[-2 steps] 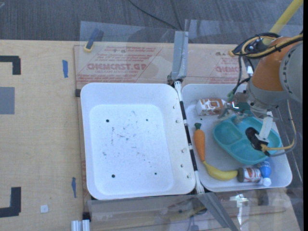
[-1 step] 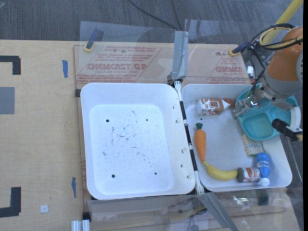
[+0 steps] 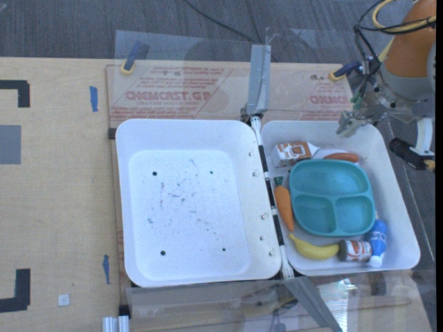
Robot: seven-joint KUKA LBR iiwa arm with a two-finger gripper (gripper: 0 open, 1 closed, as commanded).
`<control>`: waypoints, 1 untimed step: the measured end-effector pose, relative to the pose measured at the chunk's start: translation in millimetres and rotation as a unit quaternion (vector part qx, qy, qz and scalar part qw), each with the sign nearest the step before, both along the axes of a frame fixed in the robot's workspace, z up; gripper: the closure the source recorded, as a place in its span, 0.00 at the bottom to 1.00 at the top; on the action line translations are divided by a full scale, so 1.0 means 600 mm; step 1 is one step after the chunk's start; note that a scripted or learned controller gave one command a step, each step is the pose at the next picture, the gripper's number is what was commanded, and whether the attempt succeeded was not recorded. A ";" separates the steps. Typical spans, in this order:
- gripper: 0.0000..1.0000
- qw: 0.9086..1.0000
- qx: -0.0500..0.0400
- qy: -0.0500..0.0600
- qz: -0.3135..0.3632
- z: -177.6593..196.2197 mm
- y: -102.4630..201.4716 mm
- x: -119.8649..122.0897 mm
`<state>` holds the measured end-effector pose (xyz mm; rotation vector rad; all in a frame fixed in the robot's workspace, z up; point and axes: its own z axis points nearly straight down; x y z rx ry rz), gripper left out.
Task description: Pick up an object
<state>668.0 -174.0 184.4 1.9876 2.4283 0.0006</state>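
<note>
The right bin (image 3: 398,206) holds a teal divided plate (image 3: 331,198) in its middle. An orange carrot (image 3: 284,207) lies along the plate's left side and a yellow banana (image 3: 313,247) lies at its near edge. A small brown-and-white carton (image 3: 292,152) and a red sausage-shaped piece (image 3: 340,158) lie behind the plate. A small can (image 3: 355,250) and a blue-and-white bottle (image 3: 377,241) rest at the near right corner. My gripper (image 3: 349,124) hangs above the bin's far edge, behind the sausage piece, open with nothing between its fingers.
The left bin (image 3: 131,206) is white with faint scuff marks on its floor. A grey divider strip (image 3: 259,81) stands behind the gap between the bins. A clear sheet with red print (image 3: 173,92) lies behind the bins.
</note>
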 end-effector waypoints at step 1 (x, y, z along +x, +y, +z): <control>0.00 1.000 0.000 0.002 0.000 -0.003 0.001 -0.001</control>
